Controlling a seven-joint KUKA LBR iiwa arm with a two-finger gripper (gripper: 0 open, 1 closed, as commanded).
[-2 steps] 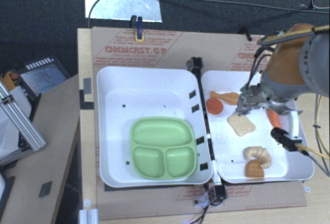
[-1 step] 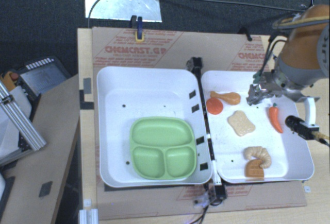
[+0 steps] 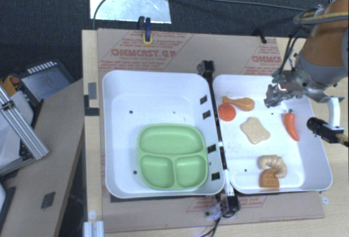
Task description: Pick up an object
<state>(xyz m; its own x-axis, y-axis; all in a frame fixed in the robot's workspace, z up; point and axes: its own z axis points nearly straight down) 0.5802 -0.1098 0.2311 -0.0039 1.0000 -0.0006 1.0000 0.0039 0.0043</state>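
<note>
The arm (image 3: 327, 40) runs off the right edge, its upper part out of frame. The gripper (image 3: 277, 94) is too small to tell its finger state.

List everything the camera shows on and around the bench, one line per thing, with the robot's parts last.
left bin: one, white, left half of the bench
right bin: one, white, beside the left bin
divided plate: one, green, three compartments, in the left bin near its front
drumstick: one, orange-tan, back left of the right bin
tomato: one, red, round, just in front of the drumstick
bread slice: one, beige, middle of the right bin
carrot: one, orange-red, right side of the right bin
croissant: one, tan, front of the right bin
small pastry: one, orange-brown, just in front of the croissant
clamp: one, yellow and dark, back edge of the board
arm: one, grey with orange band, over the right bin's back right
gripper: one, dark, above the right bin between drumstick and carrot
</note>
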